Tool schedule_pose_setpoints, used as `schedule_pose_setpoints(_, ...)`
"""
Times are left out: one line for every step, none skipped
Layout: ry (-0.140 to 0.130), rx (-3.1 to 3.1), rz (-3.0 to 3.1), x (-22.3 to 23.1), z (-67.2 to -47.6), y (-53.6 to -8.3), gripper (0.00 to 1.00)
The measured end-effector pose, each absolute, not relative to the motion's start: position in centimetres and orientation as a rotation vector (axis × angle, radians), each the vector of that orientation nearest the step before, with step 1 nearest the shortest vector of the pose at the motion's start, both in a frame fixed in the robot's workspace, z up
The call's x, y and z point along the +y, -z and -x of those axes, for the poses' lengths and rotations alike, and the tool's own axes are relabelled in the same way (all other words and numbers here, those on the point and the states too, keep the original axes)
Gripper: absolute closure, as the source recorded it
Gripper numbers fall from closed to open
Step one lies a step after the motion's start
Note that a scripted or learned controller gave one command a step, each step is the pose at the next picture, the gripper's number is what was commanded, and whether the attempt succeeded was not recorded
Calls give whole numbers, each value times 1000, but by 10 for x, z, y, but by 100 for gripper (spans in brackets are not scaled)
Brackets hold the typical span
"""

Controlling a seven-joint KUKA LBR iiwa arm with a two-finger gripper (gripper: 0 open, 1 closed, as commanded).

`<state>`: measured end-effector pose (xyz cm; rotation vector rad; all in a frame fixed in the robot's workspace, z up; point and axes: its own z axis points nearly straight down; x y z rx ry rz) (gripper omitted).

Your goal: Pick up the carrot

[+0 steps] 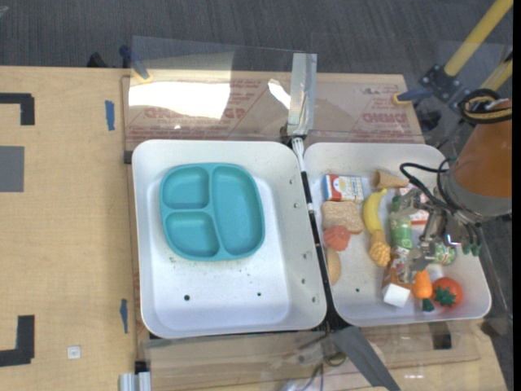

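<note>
Here, the carrot (422, 284), small and orange with a green tip, lies near the front of the right-hand white bin (476, 308), just below the gripper (429, 243), which hangs over the crowded right half of that bin. Whether the gripper is released or clenched cannot be told, since its metal parts blur into the clutter beneath it, and nothing is clearly held. Touching the carrot on its right is a red tomato (448, 292) with a green stem, and just to its left sits a small white block (396, 295). Directly under and beside the gripper lies a green bottle-like item (401, 232), packed among other small pieces too jumbled to name. Further left of the gripper are a yellow banana (373, 211), a yellow corn cob (379, 253) below it, a slice of brown bread (343, 216), a round pinkish-red item (337, 238), and a small carton (343, 187) with red and blue print near the bin's back. The carrot is hemmed in on both sides, with a strip of bare bin floor between it and the front rim. Well to the left of the gripper, across the divider between the bins, the left-hand white bin (163, 300) holds a teal divided plate (213, 211), with open white floor around it, widest toward the front.
</note>
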<state>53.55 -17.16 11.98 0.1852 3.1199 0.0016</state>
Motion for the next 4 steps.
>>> schedule_pose_setpoints(3, 3079, -161, -171, -514, -110, 0)
schedule_pose_setpoints(14, 3080, 43, -175, -502, -110, 0)
schedule_pose_setpoints(40, 3089, -51, -161, -503, -110, 0)
schedule_pose_setpoints(26, 3079, -218, -164, -498, -110, 0)
